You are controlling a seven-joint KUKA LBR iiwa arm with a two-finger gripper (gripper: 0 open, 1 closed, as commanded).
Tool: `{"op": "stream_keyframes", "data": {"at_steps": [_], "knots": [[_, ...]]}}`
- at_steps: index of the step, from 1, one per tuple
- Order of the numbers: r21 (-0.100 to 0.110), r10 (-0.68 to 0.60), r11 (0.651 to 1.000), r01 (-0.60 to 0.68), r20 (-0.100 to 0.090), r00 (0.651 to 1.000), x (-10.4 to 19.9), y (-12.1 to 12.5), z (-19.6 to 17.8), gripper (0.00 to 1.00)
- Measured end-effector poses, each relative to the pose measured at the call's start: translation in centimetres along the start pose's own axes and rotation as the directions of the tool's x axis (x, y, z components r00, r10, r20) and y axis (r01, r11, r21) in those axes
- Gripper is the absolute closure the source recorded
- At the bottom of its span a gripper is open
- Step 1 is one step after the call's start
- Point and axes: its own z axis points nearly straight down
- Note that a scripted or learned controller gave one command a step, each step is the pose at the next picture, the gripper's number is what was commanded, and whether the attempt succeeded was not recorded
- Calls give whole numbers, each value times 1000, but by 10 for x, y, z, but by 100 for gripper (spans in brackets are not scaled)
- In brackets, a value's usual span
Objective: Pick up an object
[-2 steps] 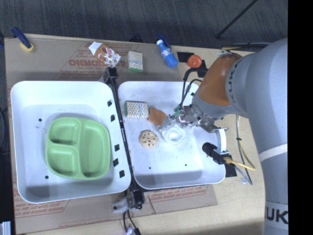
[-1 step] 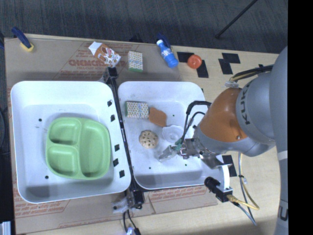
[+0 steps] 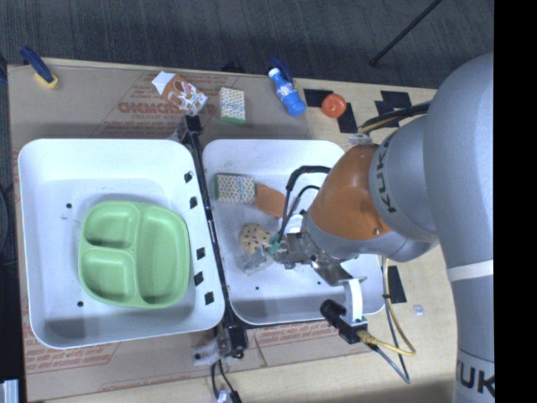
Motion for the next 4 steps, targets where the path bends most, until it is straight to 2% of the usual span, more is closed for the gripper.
{"op": "stream_keyframes", "data": {"at_steps": [1, 2, 3, 4], "knots": [[1, 1, 1000, -1, 0, 1000, 22, -11, 0, 0], [1, -4, 1000, 4, 1, 1000, 22, -10, -10, 100], [1, -10, 1000, 10, 1, 1000, 22, -9, -20, 100], [-6, 3, 1000, -3, 3, 1000, -13, 52, -146, 100]]}}
